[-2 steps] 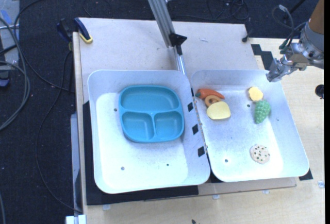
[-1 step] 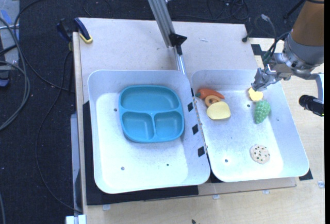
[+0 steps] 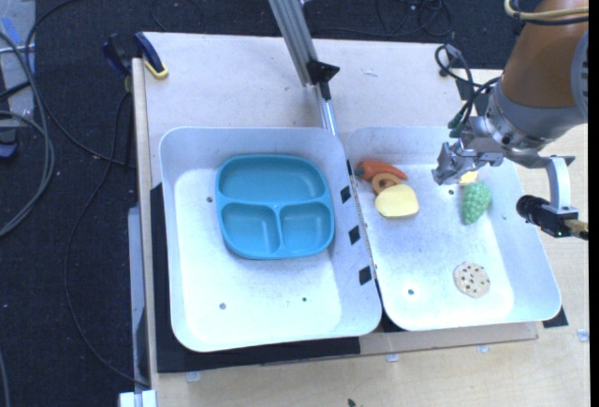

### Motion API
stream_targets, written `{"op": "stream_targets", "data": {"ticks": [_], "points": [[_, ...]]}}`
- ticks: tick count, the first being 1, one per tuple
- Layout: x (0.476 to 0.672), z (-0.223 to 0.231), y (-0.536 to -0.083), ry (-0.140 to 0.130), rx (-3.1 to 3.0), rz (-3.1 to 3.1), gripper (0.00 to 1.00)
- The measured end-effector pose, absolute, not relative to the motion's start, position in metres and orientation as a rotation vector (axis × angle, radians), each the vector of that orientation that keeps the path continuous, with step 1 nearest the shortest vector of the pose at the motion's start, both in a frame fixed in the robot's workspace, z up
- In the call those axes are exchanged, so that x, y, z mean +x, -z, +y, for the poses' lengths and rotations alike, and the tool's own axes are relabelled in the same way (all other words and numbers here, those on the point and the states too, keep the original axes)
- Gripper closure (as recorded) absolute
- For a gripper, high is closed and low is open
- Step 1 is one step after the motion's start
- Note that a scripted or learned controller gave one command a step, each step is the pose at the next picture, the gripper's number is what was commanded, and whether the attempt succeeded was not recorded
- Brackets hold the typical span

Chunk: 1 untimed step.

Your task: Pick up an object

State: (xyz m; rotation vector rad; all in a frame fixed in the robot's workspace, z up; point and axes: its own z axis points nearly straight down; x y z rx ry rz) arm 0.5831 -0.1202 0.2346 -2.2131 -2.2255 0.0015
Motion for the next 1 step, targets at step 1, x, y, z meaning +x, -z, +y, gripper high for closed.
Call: {"op": "stream_targets", "data": {"ticks": [1], "points": [[0.5591,-0.0729,-0.2425,-0.001,-2.213,-2.226,1.00]]}}
